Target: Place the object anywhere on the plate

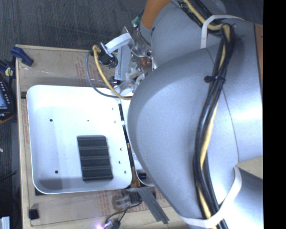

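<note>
A dark grey ribbed rectangular slab point(94, 157) lies flat in the left white bin point(49, 134), towards its near side. The big grey arm point(196, 116) reaches in from the right and hides almost all of the right bin. Its wrist, with an orange band point(154, 10) above it, ends in the gripper point(130, 74) at the far edge of the bench, over the divide between the two bins. The gripper is far from the slab, up and to its right. Cables and brackets cover the gripper's tip, and I see no object in it.
A yellow cable point(103, 76) loops from the wrist over the left bin's far right corner. A thin dark strip point(126, 134) runs along the gap between the bins. Blue clamps point(20, 56) sit at the bench's far left corner. Metal fittings point(134, 199) lie at the near edge.
</note>
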Controlling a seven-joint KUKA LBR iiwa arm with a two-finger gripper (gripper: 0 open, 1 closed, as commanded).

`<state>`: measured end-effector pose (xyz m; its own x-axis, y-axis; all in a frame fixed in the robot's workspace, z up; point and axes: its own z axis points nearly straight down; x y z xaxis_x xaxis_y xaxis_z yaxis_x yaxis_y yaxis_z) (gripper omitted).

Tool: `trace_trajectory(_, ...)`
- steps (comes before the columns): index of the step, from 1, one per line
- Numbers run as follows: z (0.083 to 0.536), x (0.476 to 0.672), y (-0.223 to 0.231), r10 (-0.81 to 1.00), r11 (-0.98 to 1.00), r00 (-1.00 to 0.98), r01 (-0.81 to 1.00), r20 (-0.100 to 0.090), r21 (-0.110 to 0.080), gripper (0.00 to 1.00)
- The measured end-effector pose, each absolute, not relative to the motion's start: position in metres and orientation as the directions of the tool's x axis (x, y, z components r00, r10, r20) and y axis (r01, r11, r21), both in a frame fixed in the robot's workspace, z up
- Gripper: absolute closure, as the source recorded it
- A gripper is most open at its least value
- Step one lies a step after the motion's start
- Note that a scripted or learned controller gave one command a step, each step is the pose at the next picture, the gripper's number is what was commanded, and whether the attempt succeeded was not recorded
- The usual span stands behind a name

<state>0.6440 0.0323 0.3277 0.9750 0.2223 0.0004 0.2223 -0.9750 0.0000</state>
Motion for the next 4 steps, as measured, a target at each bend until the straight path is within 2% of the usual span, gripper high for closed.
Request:
trace_trajectory(1,0.2,0.604,0.117,0.244,-0.97,0.97,0.244,-0.009,0.001,1.0)
trace_trajectory(2,0.197,0.633,0.097,0.631,-0.776,0.776,0.631,-0.005,-0.006,1.0)
trace_trajectory(3,0.28,0.646,0.143,0.719,-0.695,0.695,0.719,-0.001,-0.005,1.0)
trace_trajectory(4,0.394,0.623,0.138,0.863,-0.505,0.505,0.863,0.001,-0.002,1.0)
